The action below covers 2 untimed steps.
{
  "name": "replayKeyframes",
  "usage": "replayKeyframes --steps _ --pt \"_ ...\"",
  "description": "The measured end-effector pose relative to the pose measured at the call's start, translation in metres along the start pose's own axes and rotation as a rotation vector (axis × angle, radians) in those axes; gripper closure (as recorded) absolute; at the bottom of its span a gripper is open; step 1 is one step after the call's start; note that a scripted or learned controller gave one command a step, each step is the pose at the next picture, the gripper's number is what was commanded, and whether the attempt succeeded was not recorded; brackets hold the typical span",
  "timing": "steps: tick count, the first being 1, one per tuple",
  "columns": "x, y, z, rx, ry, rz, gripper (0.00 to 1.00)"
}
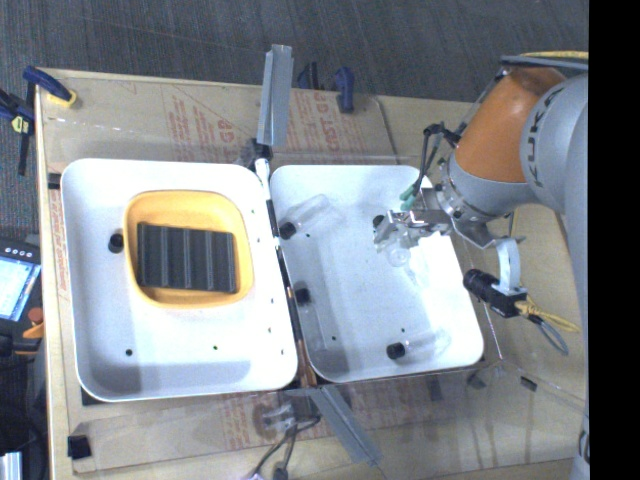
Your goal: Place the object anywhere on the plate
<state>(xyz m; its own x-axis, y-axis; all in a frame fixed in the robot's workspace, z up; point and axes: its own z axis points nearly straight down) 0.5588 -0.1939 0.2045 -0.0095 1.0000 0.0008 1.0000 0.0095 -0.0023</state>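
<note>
Reaching in from the right, the arm (520, 138) is seen with its pincer (398, 236) lowered over the upper part of the right bin (350, 353). How far the pincer is opened cannot be told. A clear object (310, 210) is noted left of the pincer, apart from it. The yellow plate (190, 208), bearing a dark grooved insert (187, 258), is located well left of the pincer, inside the left bin (100, 358).

The grey arm link (570, 118), just above the gripper (400, 230) and past the orange band, carries dark letters reading "KU". Red printing covers the cardboard sheet (200, 118) well left of the gripper, too faint to read.
</note>
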Motion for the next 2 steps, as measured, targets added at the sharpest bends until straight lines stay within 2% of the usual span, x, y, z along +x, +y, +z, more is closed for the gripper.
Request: replayKeyframes --steps 1,2 --pt "0.094 0.005 -0.03 0.0 -0.001 -0.185 1.0" --pt "0.147 0.032 0.004 0.004 0.0 -0.24 1.0"
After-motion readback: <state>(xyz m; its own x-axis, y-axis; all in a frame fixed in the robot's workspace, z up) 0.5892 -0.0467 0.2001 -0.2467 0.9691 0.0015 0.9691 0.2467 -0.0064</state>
